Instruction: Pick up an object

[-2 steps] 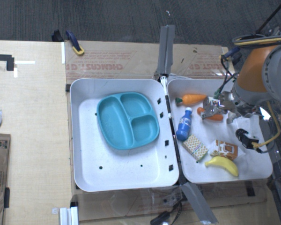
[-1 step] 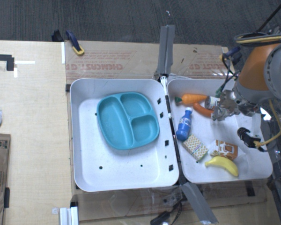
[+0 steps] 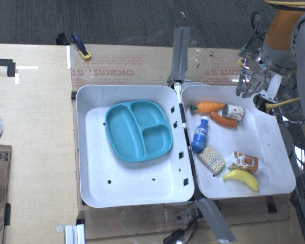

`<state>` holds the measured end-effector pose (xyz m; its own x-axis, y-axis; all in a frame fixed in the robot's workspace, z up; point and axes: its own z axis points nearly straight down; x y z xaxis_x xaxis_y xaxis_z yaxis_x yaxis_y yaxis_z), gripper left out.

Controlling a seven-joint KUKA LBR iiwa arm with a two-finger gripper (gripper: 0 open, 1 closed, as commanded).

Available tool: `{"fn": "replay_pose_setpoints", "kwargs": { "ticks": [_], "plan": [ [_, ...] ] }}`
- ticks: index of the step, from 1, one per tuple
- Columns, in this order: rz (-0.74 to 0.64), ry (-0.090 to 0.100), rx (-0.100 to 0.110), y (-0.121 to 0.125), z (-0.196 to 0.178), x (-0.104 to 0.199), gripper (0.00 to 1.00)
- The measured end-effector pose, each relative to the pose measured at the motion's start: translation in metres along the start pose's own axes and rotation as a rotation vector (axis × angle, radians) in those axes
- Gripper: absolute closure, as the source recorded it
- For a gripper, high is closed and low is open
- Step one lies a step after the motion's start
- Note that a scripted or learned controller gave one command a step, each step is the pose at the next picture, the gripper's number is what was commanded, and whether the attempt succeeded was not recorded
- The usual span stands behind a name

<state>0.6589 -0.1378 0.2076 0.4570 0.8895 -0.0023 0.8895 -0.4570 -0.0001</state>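
Your claw up over the right bin's far corner, fingers spread a bit, holding nothing, carrot well below.

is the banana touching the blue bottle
Apart. In the camera view the banana lies near the right bin's front edge, and the blue bottle sits farther back by the divider, with the patterned packet and bare bin floor between them.

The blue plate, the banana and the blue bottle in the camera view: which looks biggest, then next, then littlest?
1. blue plate, by far the biggest.
2. and 3. banana and blue bottle look about alike, so I won't rank them.
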Motion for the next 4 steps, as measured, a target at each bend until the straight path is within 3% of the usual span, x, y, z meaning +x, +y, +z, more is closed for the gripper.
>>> {"fn": "replay_pose_setpoints", "kwargs": {
  "ticks": [1,2,3,4],
  "plan": [
    [-0.004,-0.003,0.002,0.000,-0.008,0.000,1.00],
    [-0.004,-0.004,0.002,0.000,-0.008,0.000,0.00],
    [0.187,0.000,0.002,-0.030,0.107,0.001,0.00],
    [0.184,-0.002,0.003,-0.030,0.098,0.001,1.00]
  ]
}}
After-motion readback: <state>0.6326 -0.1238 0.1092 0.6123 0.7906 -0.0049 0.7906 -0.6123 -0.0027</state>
